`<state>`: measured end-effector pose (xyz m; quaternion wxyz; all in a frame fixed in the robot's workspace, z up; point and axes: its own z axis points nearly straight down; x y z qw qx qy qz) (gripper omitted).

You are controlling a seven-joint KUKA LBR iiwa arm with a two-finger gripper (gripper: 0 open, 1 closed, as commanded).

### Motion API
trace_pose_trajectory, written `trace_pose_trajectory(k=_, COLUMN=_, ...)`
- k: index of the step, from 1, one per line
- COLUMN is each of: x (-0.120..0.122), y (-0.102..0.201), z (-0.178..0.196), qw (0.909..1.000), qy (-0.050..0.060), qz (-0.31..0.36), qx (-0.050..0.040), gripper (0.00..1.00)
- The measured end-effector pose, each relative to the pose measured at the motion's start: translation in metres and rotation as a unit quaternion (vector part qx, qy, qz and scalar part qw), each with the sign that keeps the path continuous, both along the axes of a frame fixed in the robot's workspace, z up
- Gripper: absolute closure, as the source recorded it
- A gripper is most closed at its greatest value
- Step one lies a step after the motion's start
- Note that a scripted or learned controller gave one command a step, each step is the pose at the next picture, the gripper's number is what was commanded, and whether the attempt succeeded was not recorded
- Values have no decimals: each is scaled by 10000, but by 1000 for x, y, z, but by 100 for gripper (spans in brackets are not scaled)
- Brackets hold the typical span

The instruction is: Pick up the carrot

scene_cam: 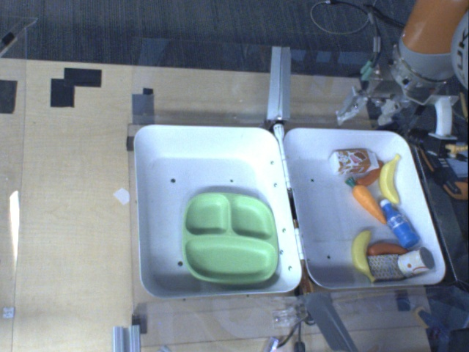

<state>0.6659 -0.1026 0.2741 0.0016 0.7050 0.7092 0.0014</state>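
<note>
Overall, arm (432, 20) sat at upper right, above and beyond far edge of right bin (322, 218). Gripper (366, 103) hung over bench just outside bin's far rim, fingers (350, 110) spread apart w/ clear gap between, nothing held, nothing touched.

Carrot (366, 201) lay in right bin, approx. mid-right, orange, green tip toward far-left, body angled toward near-right. Well apart from gripper. Touching or just beside it: blue bottle (399, 226) along near-right side, yellow banana (390, 179) on right side, upright-ish curve. Small carton (355, 161), white and brown, sat just beyond carrot's green end; a red-orange item tucked betw. carton and banana, identity unclear.

Near-right corner of same bin: second banana (360, 252), short and curved; cheese grater (397, 265) lying flat beside it, w/ brownish item just behind, can't tell what.

Left bin (157, 196) held green divided plate (231, 237), three compartments, toward near side. Metal divider post (278, 83) stood betw. bins at far edge. Black squares (73, 85) marked bench at upper left.
</note>
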Motion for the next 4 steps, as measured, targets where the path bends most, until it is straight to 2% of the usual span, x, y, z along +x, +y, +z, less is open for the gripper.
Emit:
trace_pose_trajectory(k=1, x=-33, y=-79, z=-150, qw=9977, qy=-2, qz=673, qx=-7, gripper=0)
trace_pose_trajectory(k=2, x=-88, y=-68, z=-185, qw=9980, qy=-28, qz=-632, qx=4, gripper=0)
trace_pose_trajectory(k=3, x=-125, y=-61, z=-185, qw=9832, qy=-45, qz=-1826, qx=11, gripper=0)
trace_pose_trajectory(k=4, x=-123, y=-60, z=-173, qw=9832, qy=-76, qz=-1822, qx=18, gripper=100)
